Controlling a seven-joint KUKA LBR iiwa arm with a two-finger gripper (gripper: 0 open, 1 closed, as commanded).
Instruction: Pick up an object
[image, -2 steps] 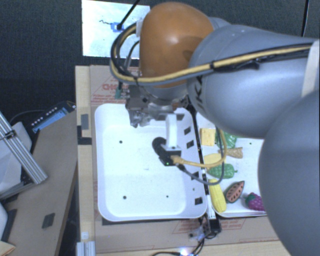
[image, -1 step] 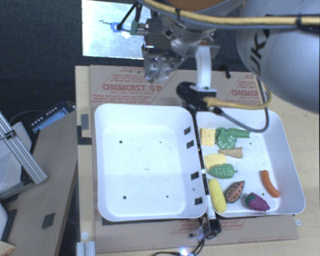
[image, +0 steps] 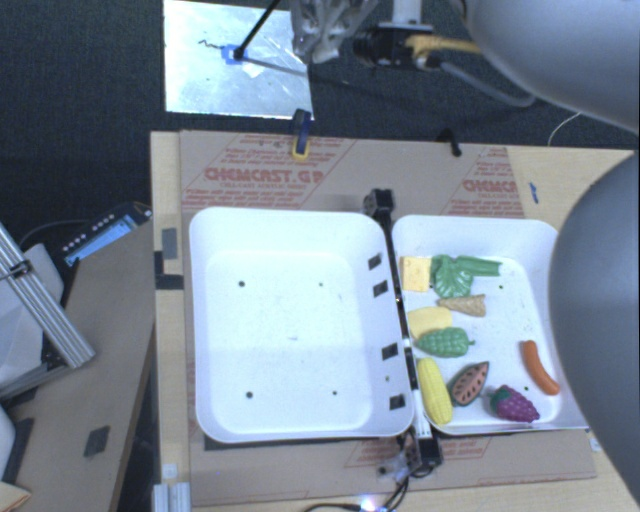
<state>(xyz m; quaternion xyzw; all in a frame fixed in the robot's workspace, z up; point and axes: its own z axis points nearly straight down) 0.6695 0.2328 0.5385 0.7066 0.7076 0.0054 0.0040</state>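
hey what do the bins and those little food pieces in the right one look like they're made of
Bins: probably thin molded plastic, smooth white with a soft sheen and rounded rims. Food pieces, such as the corn, grapes and carrot-like orange stick: likely toy plastic or rubber, judging by flat saturated colors and molded shapes; the view is too coarse to say which.

Toy foods in the right bin (image: 540, 235)

All lie flat — yellow cheese block (image: 415, 272), green leafy piece (image: 460, 273), tan wedge (image: 463, 305), yellow lump (image: 429, 320), green pepper (image: 444, 342), corn cob (image: 433, 390), brown slice (image: 468, 382), purple grapes (image: 514, 404) — orange sausage (image: 540, 367) apart.
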